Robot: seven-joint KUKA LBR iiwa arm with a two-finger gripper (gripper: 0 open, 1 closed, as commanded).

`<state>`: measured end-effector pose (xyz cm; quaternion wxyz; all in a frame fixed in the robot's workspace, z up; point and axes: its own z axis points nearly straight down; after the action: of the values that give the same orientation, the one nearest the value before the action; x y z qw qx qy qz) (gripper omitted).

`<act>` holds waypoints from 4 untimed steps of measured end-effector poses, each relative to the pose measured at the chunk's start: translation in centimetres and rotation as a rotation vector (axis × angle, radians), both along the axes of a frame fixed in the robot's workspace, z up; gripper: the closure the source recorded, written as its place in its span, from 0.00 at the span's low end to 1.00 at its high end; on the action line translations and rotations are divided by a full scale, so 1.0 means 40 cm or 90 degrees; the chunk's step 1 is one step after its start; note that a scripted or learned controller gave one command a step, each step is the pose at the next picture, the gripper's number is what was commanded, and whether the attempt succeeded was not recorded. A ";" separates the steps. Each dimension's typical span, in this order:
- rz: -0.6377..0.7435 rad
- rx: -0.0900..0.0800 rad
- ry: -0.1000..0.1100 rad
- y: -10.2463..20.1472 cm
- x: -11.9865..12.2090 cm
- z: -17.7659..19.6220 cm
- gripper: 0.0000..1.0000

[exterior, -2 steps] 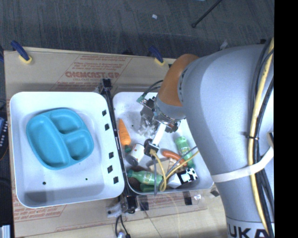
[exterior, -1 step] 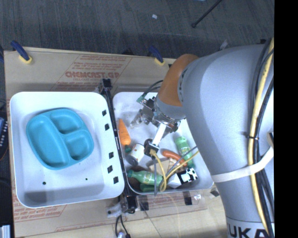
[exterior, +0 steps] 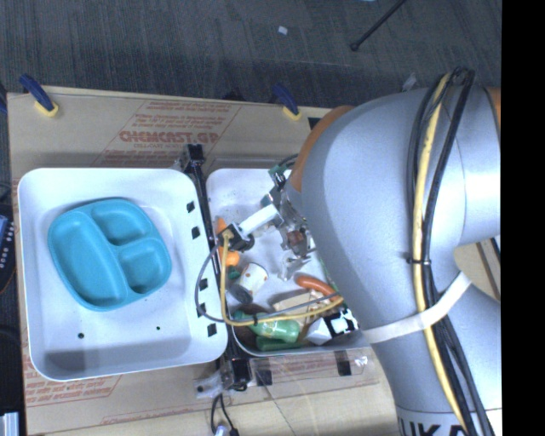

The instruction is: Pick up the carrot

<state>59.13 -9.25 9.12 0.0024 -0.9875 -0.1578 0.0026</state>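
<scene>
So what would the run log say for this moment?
grey arm: over right white bin | orange carrot: lying in bin | blue divided plate: left bin

Dark grey ribbed floor [exterior: 170, 43] along the top, with a small pale scrap [exterior: 283, 31] lying on it and a thin black rod [exterior: 379, 24] slanting in at upper right. Below, a brown cardboard sheet [exterior: 170, 128] with red print over the table, pinned by blue-and-yellow clamps [exterior: 38, 95] at its far edge. Soft, even light, faint shadows.
</scene>
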 end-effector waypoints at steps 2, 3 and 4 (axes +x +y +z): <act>0.058 0.002 0.001 -0.018 -0.062 0.291 0.00; 0.090 0.001 0.001 0.000 -0.101 -0.001 0.00; 0.094 0.002 0.000 0.005 0.110 0.002 0.00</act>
<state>63.54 -9.06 9.22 0.0037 -0.9732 -0.2300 0.0024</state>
